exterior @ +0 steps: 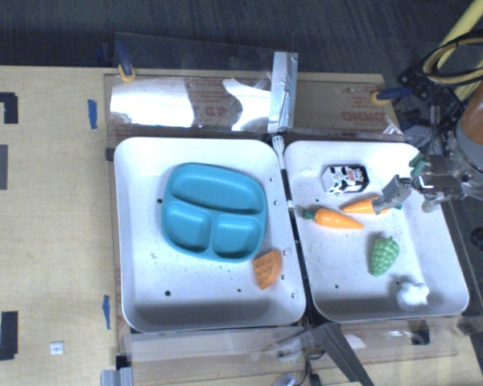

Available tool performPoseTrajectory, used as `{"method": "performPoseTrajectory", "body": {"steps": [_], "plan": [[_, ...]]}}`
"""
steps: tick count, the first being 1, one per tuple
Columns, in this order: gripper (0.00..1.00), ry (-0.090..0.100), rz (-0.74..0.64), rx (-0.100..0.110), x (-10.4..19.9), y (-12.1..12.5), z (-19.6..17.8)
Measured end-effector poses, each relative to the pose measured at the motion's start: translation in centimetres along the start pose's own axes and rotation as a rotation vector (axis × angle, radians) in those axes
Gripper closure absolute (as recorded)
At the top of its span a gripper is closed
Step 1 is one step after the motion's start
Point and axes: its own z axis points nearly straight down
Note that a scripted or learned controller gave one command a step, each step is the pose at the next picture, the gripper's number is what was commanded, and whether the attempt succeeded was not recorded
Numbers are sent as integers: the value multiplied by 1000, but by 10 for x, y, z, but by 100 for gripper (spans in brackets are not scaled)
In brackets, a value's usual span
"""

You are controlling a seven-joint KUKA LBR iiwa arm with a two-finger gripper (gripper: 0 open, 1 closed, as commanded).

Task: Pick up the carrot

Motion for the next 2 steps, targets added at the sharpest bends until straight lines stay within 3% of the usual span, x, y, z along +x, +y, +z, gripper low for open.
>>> {"method": "performPoseTrajectory", "body": {"steps": [1,2], "plan": [[0,1,-83,5,-6,46,91],[0,0,19,1,12,51,183]]}}
